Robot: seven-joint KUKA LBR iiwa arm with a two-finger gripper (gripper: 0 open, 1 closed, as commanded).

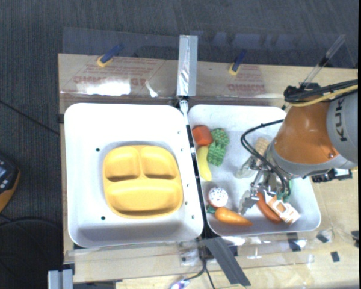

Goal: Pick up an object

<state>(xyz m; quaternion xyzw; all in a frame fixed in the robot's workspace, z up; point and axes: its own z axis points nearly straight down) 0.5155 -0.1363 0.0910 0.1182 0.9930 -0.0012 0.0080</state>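
Carrot (231,216) lying lengthwise just left of and below gripper (257,192), tip pointing right, nearly under it; finger state impossible to tell.

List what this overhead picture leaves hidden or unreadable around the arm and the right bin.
- Gripper: its fingers are too small and cluttered to read in the camera view.
- Tan object in the right bin: largely covered by the arm's orange band.
- Orange-and-white item: partly under the gripper, so its identity is unclear.
- White speckled ball: too small to identify.
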